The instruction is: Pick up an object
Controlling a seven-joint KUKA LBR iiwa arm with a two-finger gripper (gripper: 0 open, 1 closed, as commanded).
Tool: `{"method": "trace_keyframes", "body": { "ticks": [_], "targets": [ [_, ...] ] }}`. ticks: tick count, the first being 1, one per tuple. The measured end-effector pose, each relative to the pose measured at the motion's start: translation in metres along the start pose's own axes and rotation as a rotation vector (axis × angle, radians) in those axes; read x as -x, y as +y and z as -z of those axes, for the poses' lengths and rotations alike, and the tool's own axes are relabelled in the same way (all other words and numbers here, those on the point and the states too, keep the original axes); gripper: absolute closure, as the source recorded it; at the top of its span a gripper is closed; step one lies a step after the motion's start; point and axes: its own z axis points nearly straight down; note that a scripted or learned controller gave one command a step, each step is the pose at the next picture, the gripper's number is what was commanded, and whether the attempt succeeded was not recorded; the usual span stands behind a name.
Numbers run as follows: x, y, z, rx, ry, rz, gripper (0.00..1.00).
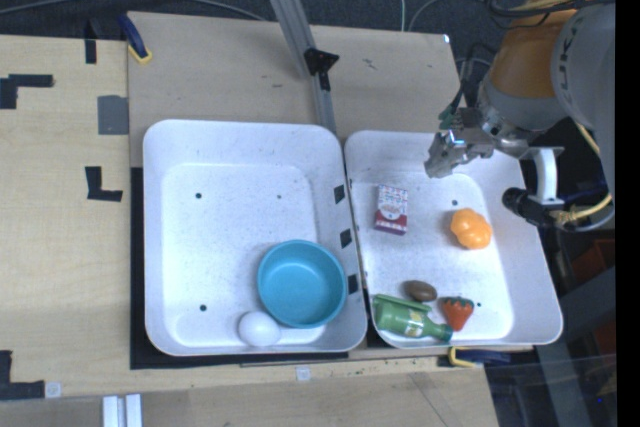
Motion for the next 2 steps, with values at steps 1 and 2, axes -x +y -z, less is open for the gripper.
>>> {"method": "trace_keyframes", "body": {
  "ticks": [1, 2],
  "targets": [
    [0.0, 0.001, 0.041, 0.0, 0.0, 0.0, 1.0],
    [-0.056, -0.018, 0.033, -0.005, 0.002, 0.004, 1.0]
  ]
}}
